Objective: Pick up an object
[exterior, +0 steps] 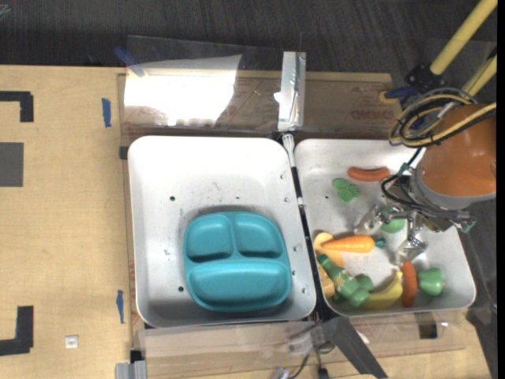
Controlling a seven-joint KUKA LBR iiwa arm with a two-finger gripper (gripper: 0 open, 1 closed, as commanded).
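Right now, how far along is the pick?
Done: the hand is down inside the right bin, among the toy food beside the carrot. In hand: nothing visibly gripped; its grip is hard to read. Left: close on an item and lift it out. The teal tray sits in the left bin.

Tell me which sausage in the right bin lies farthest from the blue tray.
The sausage near the right bin's front right corner, standing lengthwise beside a green piece. The other sausage lies crosswise at the back.
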